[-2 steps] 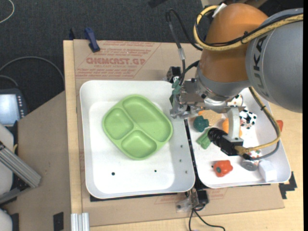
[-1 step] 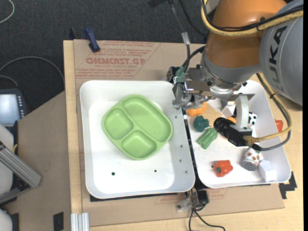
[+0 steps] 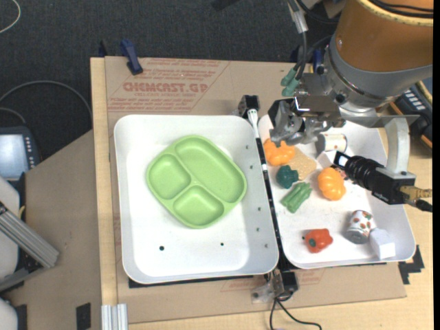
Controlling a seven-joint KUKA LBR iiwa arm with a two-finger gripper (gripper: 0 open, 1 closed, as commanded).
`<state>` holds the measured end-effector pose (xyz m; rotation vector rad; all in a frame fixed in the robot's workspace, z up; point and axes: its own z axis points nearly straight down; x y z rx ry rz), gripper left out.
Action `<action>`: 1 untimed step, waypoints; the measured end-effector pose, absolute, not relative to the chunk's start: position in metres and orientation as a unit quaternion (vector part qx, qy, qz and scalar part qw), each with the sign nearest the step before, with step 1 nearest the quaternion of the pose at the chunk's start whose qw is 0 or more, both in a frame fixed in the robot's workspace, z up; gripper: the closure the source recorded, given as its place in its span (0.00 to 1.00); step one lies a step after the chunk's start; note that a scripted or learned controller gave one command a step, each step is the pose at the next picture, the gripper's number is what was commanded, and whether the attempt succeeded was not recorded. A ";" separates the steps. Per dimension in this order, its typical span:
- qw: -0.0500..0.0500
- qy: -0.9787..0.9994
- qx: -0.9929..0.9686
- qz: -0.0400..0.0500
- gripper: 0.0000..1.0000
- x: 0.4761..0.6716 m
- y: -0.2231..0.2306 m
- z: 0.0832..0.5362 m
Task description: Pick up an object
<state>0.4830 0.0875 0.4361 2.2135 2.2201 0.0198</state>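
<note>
A brown board (image 3: pixel 172 88) with red lettering covers the bench at the frame's centre. Dark carpet (image 3: pixel 62 19) fills the upper left, crossed by a thin pale cable (image 3: pixel 9 12). A blue clamp (image 3: pixel 130 56) grips the board's upper edge.

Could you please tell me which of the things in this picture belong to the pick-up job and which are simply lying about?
Belonging to the job:
- hand, low over the right bin
- orange pepper just beneath it
- orange fruit
- green vegetable
- teal piece
- red pepper
- small can

Just lying about:
- green divided plate in the left bin
- blue clamp
</note>
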 end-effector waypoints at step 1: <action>-0.001 0.706 0.709 -0.001 1.00 0.479 0.059 0.414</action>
